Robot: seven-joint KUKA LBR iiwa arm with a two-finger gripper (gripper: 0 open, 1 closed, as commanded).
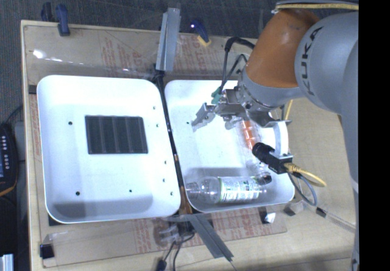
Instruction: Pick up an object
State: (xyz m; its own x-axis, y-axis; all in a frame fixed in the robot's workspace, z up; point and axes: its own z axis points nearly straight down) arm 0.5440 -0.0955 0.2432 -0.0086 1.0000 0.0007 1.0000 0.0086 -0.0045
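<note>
I see the arm (304,50) reaching over the right bin (183,142); the left bin (61,160) carries a dark ribbed panel (116,134). A clear plastic bottle (226,189) lies along the right bin's near wall. My gripper (204,116) hovers above the bin floor, fingers spread, gripping nothing.

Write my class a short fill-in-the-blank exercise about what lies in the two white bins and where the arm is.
1. The clear plastic bottle lies on its ______ along the near wall of the right bin.
2. The dark ribbed panel sits in the ______ bin.
3. The gripper is above the ______ bin.
4. The band above the arm's wrist is ______.

Missing words: side; left; right; orange
</note>
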